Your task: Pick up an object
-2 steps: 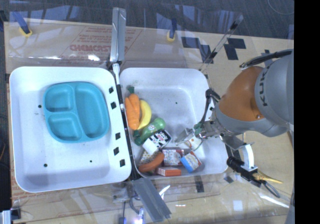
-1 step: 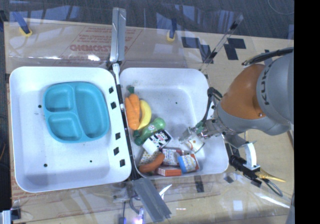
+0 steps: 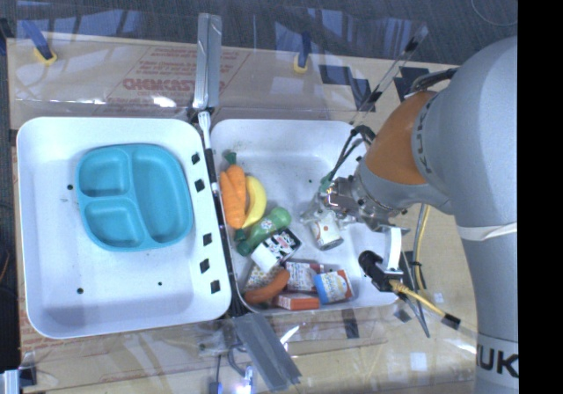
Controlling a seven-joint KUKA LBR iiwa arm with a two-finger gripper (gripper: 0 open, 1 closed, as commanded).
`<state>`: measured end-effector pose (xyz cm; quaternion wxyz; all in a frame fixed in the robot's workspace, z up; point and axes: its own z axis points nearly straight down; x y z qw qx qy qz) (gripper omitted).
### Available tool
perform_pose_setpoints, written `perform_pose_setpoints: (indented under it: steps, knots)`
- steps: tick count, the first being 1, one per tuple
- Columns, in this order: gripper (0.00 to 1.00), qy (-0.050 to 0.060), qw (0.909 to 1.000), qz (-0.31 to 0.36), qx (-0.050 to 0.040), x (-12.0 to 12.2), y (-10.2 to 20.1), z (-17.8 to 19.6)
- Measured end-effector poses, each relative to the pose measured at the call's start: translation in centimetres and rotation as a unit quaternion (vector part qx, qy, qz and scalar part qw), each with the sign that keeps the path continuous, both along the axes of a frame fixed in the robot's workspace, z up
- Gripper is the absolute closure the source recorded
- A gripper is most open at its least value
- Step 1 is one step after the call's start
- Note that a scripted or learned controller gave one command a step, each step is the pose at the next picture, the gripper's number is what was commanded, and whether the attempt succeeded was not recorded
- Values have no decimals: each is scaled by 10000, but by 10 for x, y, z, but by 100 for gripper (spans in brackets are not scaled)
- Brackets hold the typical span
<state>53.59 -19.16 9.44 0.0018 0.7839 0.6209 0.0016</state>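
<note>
On the table [image 3: 106, 357] we see two bins; our gripper [image 3: 332, 204] hangs over the right bin [image 3: 290, 142], above a small white cup [image 3: 327, 231]. Whether its jaws are open, we cannot tell.

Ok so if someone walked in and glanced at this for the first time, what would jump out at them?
Probably the bright blue divided plate, lying alone in the left bin. Next, the big grey arm with its orange band reaching in from the right, its gripper low over a small white object in the right bin. Then the colourful clutter along that bin's left and front sides, led by a toy carrot and banana.
</note>
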Motion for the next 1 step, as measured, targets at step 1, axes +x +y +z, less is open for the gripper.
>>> perform_pose_setpoints:
  steps: [1]
  knots:
    - [100,33,10000,-15,8,71,-4,87]
